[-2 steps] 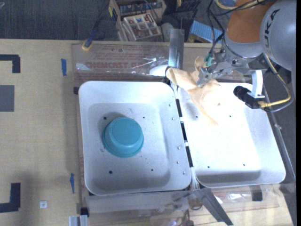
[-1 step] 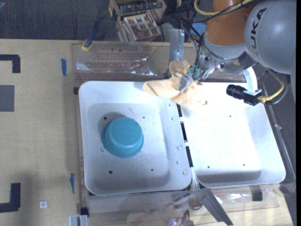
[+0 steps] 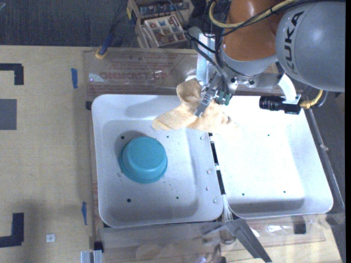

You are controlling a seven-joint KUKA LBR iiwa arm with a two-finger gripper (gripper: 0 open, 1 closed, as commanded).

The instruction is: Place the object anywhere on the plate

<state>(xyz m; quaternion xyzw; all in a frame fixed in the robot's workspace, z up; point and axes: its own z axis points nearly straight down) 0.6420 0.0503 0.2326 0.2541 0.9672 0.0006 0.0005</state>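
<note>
The grey arm (image 3: 307, 34), nearest the lens, reaches in from the right, its gripper (image 3: 205, 104) over the far edge where the two white bins meet. A tan cloth (image 3: 189, 116) hangs pinched between the fingers, it seems, its lower folds draping onto the left bin (image 3: 109, 201). A blue plate (image 3: 143, 159), perhaps an upturned bowl, sits in that bin, apart from the cloth.

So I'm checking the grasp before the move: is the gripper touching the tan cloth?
Touching. In the camera view the gripper has the tan cloth bunched between its fingers, at the back of the left bin.
</note>
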